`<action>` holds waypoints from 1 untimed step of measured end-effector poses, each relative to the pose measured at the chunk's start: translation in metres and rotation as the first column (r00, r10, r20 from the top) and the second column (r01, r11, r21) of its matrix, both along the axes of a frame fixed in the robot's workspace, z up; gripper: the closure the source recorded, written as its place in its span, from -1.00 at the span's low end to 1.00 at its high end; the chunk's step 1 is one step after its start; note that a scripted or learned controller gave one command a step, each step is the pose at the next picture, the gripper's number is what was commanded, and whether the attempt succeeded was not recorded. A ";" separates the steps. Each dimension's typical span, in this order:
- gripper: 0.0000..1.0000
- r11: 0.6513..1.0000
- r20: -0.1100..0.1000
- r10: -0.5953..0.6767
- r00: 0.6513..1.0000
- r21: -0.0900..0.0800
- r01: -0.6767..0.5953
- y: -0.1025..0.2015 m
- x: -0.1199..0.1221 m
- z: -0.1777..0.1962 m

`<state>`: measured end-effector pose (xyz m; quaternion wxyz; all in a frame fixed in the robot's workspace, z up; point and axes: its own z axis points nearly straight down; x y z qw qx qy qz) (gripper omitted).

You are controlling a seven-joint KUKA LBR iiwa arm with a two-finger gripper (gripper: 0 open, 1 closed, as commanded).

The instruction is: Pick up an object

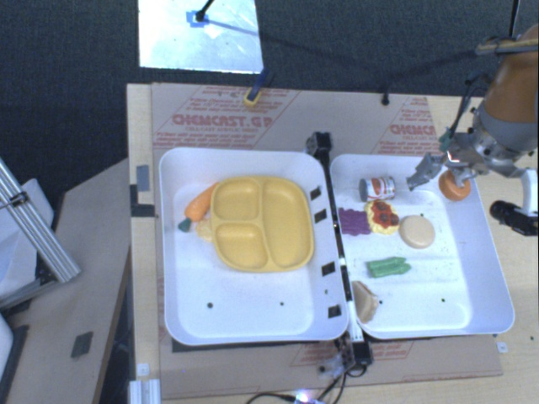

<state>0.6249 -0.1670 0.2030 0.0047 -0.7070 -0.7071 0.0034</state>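
Tool (pixel 429 172) state we cannot tell as it hovers beside the small red-and-white tin can (pixel 377 188), rigid, light, likely slippery; we'd grip across its round sides.

Evenly and fairly brightly lit from overhead, with soft, short shadows. Strongest glare on a shiny metal sheet (pixel 200 23) beyond the bench's far edge, washed to pale blue-white. Left bin (pixel 181 310) and right bin (pixel 480 301) both bright white, close to overexposed along their near rims, with little surface detail. Dark carpet (pixel 67 66) around the bench grainy and dim. Overall slightly soft and low in resolution; printed lettering on the cardboard (pixel 223 120) at the far edge readable but fuzzy. Arm (pixel 509 99) at the right edge blurred, edges smeared. No obvious bending of straight lines toward the corners.
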 end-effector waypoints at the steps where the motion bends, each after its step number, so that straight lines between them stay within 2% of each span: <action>1: -1.00 1.000 0.013 0.003 1.000 -0.002 -0.003 0.000 0.003 0.009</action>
